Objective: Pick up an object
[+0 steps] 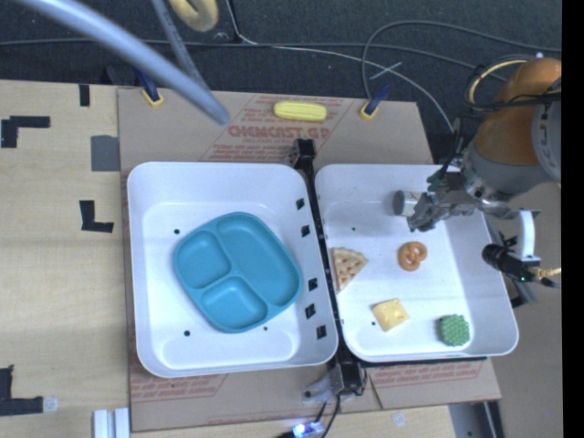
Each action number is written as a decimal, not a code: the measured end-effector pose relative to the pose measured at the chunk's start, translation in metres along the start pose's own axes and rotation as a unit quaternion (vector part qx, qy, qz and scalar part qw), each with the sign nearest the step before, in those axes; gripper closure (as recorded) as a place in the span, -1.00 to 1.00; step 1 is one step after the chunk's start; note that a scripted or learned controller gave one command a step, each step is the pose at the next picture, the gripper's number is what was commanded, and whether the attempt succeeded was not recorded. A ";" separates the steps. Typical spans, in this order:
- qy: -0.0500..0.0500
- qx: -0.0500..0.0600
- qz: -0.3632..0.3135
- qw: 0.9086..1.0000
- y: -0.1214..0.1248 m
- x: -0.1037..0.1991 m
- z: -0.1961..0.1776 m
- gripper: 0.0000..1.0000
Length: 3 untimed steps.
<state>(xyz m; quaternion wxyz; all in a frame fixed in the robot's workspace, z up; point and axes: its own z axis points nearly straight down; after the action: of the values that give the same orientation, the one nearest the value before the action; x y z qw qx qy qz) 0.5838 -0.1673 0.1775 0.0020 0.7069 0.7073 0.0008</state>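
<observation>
Camera view: gripper (422,210) low over right bin (484,336), above pretzel (411,256); grip state impossible to tell. Nothing lifted yet.

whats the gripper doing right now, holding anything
gripper: low over the right bin, above the pretzel; open or shut cannot be told, and nothing is seen held.

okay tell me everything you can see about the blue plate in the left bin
The blue plastic divided plate is a rounded rectangle with three compartments, two smaller and one larger. It lies flat on the floor of the left shallow white bin, turned at a slant to the bin's walls and touching none of them. Nothing lies in its compartments.
</observation>
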 end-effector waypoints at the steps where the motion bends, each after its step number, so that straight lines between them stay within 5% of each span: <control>1: 0.000 0.000 0.000 1.000 0.002 -0.010 -0.050 1.00; 2: 0.001 0.002 0.000 1.000 0.002 -0.009 -0.066 1.00; 3: 0.002 0.003 -0.003 1.000 -0.003 0.053 -0.058 1.00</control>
<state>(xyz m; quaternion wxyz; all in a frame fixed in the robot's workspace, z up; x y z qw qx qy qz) 0.5800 -0.1139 0.2355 -0.0012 0.7048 0.7094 0.0000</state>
